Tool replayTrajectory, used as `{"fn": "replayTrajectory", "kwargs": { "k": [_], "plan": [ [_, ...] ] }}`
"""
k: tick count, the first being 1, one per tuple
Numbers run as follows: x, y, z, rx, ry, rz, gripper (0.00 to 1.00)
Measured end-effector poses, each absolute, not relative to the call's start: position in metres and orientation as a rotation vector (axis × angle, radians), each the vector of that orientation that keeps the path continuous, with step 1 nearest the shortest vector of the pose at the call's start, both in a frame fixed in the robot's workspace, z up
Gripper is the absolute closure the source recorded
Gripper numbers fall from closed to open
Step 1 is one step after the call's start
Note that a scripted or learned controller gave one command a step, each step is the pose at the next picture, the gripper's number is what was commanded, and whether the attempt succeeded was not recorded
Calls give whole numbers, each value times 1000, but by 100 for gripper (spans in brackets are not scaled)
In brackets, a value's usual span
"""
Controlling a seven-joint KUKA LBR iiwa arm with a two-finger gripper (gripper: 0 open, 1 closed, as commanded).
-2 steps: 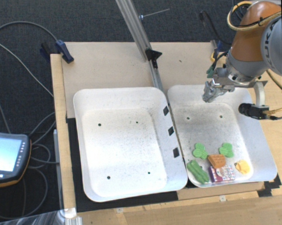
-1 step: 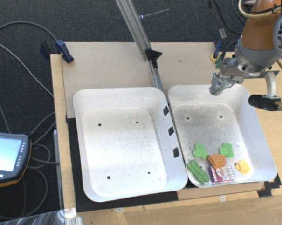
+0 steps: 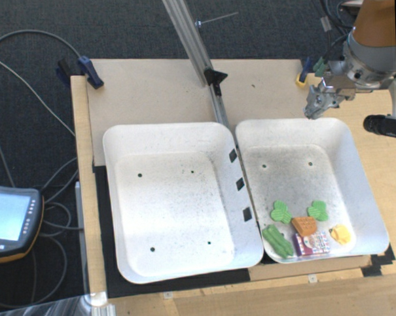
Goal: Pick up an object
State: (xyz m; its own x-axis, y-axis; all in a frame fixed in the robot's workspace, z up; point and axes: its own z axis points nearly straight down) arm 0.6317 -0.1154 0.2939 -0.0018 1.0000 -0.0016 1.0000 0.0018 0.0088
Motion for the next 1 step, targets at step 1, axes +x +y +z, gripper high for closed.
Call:
{"fn": "replayTrajectory", "kwargs": {
  "k": [1],
  "plan": [
    [603,-69,273,2219,2230,-2,100]
  ]
}}
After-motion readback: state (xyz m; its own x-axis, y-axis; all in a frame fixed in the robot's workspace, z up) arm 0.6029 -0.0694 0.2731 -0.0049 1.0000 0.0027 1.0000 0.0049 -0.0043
